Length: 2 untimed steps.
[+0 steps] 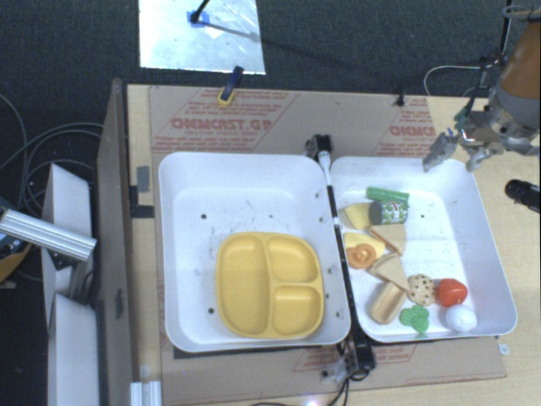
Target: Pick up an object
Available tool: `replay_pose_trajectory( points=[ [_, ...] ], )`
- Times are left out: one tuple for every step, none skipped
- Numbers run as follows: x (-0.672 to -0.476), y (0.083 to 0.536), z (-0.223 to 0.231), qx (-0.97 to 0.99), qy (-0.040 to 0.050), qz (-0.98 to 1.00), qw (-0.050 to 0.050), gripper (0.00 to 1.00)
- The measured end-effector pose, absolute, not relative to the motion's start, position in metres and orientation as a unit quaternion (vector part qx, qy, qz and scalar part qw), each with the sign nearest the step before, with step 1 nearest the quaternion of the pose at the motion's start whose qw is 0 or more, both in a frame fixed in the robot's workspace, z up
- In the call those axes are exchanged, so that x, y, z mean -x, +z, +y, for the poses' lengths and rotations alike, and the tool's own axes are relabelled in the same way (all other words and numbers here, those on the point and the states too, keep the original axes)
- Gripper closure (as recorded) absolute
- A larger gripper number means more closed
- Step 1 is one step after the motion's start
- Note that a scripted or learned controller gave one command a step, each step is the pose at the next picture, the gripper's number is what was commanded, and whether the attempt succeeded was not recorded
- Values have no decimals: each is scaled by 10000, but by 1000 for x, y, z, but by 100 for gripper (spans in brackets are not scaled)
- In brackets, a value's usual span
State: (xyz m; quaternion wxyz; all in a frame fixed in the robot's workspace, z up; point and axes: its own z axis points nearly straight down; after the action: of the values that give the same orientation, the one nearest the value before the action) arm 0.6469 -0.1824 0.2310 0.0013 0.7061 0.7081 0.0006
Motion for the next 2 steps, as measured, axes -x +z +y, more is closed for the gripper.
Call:
replay_pose_trajectory(
  points=[
    [-630, 173, -124, -7043, -2, 7099, -20, 0],
    [-635, 81, -92, -7048, 7, 7094, 1, 0]
  ],
)
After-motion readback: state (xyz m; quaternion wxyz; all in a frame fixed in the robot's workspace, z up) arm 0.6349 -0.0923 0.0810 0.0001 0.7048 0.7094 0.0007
